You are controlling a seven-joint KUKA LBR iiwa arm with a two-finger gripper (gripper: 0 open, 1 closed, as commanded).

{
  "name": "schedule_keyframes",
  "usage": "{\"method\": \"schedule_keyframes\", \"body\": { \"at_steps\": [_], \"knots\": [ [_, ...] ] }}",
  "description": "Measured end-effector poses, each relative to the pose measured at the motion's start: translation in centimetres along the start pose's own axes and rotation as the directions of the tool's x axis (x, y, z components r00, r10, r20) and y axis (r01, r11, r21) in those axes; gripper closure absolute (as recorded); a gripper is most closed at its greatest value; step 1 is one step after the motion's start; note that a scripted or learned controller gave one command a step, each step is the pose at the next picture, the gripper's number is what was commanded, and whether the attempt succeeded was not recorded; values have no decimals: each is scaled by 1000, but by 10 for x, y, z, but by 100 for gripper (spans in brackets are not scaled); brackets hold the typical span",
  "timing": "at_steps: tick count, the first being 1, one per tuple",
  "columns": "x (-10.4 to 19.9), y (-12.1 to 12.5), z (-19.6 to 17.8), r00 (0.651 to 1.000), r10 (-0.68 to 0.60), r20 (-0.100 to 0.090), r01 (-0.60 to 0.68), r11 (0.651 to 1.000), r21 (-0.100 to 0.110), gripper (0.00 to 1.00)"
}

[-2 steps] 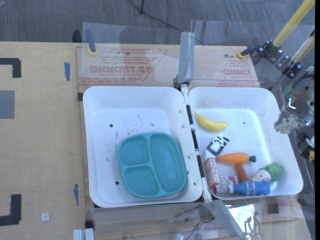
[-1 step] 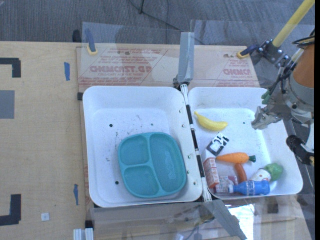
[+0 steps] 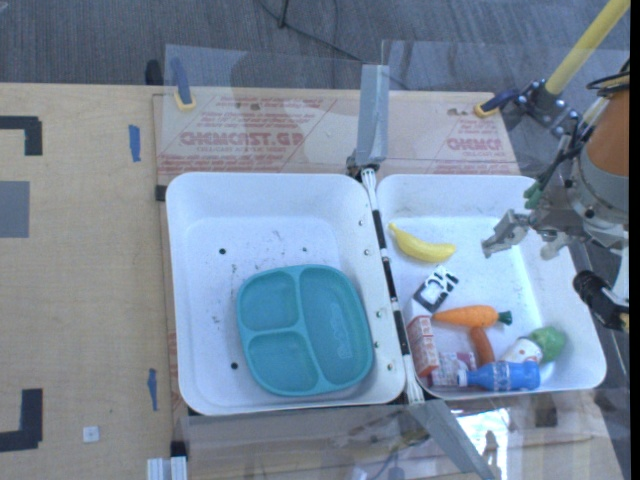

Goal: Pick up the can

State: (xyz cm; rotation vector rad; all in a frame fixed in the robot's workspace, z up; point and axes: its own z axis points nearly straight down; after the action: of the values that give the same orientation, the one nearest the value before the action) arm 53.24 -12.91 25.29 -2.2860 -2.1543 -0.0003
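Observation:
The can (image 3: 423, 346) is red with white print and lies on its side at the front left of the right bin (image 3: 470, 196), against the wall between the bins. My gripper (image 3: 525, 242) hangs over the right bin's far right part, well up and to the right of the can. Its fingers (image 3: 497, 241) stand open, and I see nothing between them.
Around the can lie a blue bottle (image 3: 500, 376), a carrot (image 3: 468, 317), a small black and white object (image 3: 436, 289), a green and white toy (image 3: 537, 346) and a banana (image 3: 421, 245). The left bin (image 3: 200, 218) holds a teal divided plate (image 3: 302, 329).

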Motion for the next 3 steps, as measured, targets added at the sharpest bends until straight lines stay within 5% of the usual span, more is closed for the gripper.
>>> {"method": "schedule_keyframes", "body": {
  "at_steps": [1,2,3],
  "knots": [
    [-43,-51,97,992,128,0,-128,992,1,0],
    [-69,-45,119,990,142,0,-142,990,0,0],
    [-79,-3,160,983,183,-7,-183,983,0,0]
  ]
}}
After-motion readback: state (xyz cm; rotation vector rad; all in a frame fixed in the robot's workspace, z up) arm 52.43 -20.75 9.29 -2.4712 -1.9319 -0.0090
